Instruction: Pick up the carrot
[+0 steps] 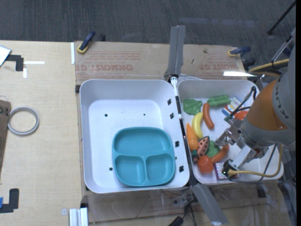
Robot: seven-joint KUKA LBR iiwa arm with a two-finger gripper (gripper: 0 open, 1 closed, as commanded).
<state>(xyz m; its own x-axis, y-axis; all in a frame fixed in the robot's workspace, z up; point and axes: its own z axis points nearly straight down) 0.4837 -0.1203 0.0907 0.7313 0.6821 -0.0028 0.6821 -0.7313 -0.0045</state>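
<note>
The carrot is an orange tapered piece lying along the left wall of the right bin, between the yellow banana and the divider. My gripper hangs low over the middle of that bin, to the right of the carrot and apart from it, above a red-orange piece. The arm's orange band and grey wrist hide the bin's right part.
Around the carrot lie a watermelon slice, a red tomato, an orange-red sausage and green leafy pieces. The left bin holds a teal divided plate. A tape roll sits on the bench at far left.
</note>
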